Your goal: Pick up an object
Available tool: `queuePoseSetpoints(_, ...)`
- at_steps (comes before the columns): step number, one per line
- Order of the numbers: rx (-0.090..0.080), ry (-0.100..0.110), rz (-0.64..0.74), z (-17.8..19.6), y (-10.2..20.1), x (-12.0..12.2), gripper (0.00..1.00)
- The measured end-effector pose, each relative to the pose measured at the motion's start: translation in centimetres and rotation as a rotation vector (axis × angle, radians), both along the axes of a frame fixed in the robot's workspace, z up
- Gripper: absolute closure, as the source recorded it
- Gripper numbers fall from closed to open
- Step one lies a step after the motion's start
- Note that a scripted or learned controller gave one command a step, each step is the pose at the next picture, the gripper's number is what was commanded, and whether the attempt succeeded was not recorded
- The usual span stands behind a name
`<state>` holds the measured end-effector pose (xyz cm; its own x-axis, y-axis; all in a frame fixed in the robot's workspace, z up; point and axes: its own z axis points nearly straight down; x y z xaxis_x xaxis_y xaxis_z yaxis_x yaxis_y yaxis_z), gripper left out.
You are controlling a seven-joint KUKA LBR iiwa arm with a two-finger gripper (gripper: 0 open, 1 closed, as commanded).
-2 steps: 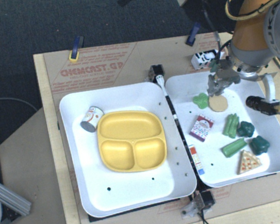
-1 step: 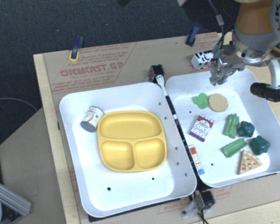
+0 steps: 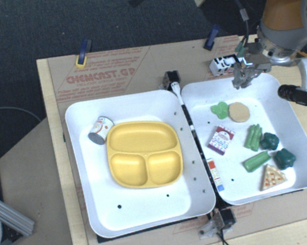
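Camera view: gripper (image 3: 243, 81), grip state unclear, hovers at right bin's (image 3: 300, 126) bare far edge.

Right bin (image 3: 288, 106) far corner open; toys (image 3: 253, 137) crowd centre.

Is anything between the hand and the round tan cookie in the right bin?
Nothing visible blocks it. The hand hangs over the right bin's far edge, and bare white floor lies between it and the cookie. A green leafy piece sits beside the cookie, off that line.
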<state>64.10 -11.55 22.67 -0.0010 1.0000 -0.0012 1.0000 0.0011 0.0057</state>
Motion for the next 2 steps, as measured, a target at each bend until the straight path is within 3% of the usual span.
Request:
queuePoseSetpoints(1, 0.003, 0.008, 0.003, 0.2, 4.1, -2.0, 1.00)
queuePoseSetpoints(2, 0.003, 0.009, 0.003, -1.1, 7.6, -2.0, 1.00)
